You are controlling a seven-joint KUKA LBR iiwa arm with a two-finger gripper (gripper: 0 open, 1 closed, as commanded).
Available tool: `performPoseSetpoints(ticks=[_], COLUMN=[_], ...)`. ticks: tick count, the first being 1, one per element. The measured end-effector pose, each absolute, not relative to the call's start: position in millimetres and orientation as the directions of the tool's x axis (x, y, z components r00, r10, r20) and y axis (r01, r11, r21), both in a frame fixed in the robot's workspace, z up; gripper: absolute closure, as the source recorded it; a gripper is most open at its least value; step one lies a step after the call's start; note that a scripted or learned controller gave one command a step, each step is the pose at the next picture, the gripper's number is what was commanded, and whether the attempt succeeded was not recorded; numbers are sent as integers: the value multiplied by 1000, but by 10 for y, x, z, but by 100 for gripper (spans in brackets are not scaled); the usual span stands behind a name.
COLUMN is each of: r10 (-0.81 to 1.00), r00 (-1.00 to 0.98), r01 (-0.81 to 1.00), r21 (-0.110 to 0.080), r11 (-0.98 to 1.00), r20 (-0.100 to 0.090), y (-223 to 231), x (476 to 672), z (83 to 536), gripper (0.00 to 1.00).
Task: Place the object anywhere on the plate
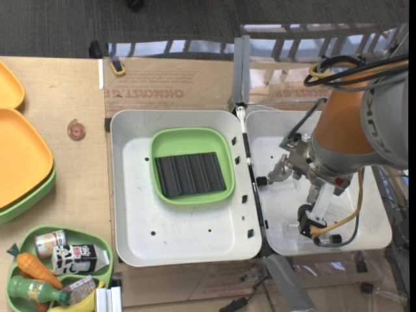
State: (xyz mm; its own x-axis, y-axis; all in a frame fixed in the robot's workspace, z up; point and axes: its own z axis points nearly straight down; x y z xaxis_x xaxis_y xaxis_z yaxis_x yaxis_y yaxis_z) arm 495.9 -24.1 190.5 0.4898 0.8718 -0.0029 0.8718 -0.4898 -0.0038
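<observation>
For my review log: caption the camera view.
Dark grey ribbed slab lies on green square plate, left white bin; grey arm over right bin.

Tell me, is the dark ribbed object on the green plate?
On. The dark ribbed object lies flat inside the rim of the green plate.

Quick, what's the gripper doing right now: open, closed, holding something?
Gripper: cannot be told whether open or closed; it is over the right bin.

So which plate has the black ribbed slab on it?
The green plate in the left bin; the orange plates lie outside on the wooden bench.
</observation>
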Motion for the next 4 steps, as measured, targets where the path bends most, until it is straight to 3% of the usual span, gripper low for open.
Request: performPoseSetpoints(ticks=[2,3,4], r10=[852,853,831], r00=[523,522,556], r01=[852,853,831], r21=[-2,-3,-4], r11=[-523,-522,-556], r20=[-3,-5,-5], y=[964,332,835], x=[4775,5136,5176], z=[1994,1897,1897], gripper=[0,0,0])
